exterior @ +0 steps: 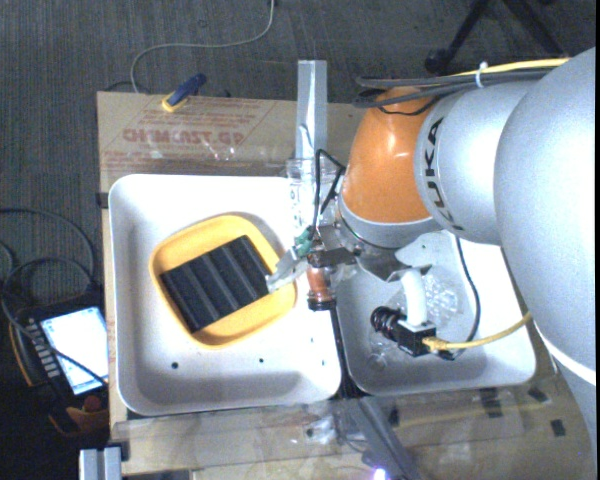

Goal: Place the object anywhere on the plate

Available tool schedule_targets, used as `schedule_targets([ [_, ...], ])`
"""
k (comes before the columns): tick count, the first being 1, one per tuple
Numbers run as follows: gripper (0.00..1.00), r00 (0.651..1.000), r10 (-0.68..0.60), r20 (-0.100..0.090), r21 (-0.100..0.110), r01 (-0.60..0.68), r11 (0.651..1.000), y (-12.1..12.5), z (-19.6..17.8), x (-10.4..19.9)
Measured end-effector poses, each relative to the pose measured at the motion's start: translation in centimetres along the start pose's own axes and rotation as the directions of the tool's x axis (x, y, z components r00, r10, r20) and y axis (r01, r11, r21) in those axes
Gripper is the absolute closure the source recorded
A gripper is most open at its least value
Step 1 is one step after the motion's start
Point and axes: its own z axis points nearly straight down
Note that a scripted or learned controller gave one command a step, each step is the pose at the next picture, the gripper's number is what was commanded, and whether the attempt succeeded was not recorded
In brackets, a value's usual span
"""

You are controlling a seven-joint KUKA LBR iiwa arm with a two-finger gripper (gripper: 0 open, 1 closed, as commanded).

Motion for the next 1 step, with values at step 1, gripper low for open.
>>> schedule_targets([
  [1, 1.0, 1.0, 0.0, 0.0, 0.003, 0.0, 1.0, 0.0, -0.78, -0.02],
])
